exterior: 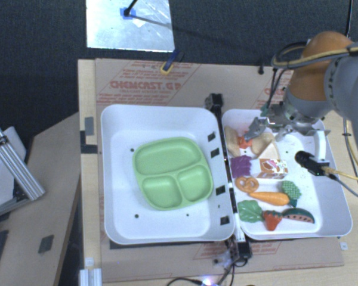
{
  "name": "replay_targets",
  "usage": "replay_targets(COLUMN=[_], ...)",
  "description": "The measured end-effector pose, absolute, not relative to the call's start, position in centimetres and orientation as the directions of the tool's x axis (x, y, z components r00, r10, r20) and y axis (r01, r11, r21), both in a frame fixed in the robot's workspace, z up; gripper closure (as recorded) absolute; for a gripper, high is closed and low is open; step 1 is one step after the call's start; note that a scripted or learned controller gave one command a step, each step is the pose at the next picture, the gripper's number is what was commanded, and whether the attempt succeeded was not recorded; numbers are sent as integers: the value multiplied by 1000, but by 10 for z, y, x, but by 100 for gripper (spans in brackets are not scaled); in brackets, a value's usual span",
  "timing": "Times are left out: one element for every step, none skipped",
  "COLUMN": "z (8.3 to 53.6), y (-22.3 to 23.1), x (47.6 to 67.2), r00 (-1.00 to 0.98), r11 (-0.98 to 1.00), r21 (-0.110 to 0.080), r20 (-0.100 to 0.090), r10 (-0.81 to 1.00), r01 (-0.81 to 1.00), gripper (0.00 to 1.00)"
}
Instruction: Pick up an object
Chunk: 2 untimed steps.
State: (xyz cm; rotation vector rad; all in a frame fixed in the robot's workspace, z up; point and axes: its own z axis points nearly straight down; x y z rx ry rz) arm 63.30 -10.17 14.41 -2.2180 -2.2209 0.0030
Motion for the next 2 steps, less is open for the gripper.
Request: replay_targets(z=[100,85], y=[-103,-103], x=[636,637], r00=[-1,0], r11=[1,0], r21=[3,3], r20=[0,-1], r10=[1000,1000], r01=[1000,1000], gripper=[0,0])
